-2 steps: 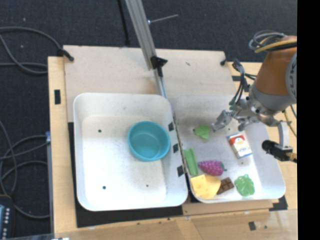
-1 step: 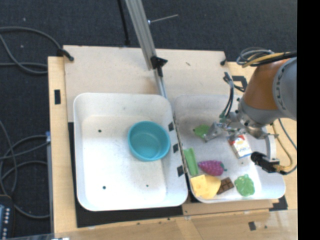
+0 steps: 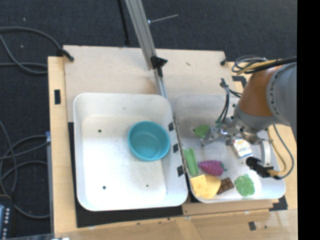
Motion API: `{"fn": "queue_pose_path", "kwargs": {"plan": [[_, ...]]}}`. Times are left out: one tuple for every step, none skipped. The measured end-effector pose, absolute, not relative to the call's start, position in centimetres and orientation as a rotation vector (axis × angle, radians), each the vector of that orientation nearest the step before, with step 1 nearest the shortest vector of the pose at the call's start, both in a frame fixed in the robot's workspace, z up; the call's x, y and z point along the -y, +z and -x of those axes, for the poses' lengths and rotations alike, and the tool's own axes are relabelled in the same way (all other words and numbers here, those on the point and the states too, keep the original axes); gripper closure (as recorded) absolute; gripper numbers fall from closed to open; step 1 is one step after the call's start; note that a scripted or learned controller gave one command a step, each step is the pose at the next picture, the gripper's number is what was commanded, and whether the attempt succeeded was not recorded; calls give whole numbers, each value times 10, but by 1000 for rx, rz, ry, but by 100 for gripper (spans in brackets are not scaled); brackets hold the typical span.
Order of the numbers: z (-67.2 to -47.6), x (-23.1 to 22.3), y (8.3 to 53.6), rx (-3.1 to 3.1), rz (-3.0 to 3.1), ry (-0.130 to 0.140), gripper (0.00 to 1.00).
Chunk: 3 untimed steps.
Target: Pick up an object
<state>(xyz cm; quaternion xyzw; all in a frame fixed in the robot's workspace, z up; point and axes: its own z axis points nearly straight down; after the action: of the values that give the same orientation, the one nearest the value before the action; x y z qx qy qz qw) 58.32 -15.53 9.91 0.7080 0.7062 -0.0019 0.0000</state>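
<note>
Blue bowl (image 3: 148, 140) sits alone in the left bin (image 3: 90, 109). In the right bin (image 3: 200, 104), toys crowd the near edge; the gripper (image 3: 209, 139) hangs by a green piece (image 3: 201, 130), grip unclear. It could easily nudge it away.

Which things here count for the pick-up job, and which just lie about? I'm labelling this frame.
For the job:
gripper
green piece nearest it
purple grapes
yellow wedge
green stick
green leafy piece
brown block

Lying about:
blue bowl in the left bin
metal post
cables
</note>
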Motion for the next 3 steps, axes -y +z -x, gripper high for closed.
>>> {"fn": "queue_pose_path", "kwargs": {"plan": [[-585, 156, 112, -2211, -2227, 3, 100], [-576, 155, 165, -2214, -2223, 6, 100], [-574, 147, 215, -2222, -2213, 7, 100]]}}
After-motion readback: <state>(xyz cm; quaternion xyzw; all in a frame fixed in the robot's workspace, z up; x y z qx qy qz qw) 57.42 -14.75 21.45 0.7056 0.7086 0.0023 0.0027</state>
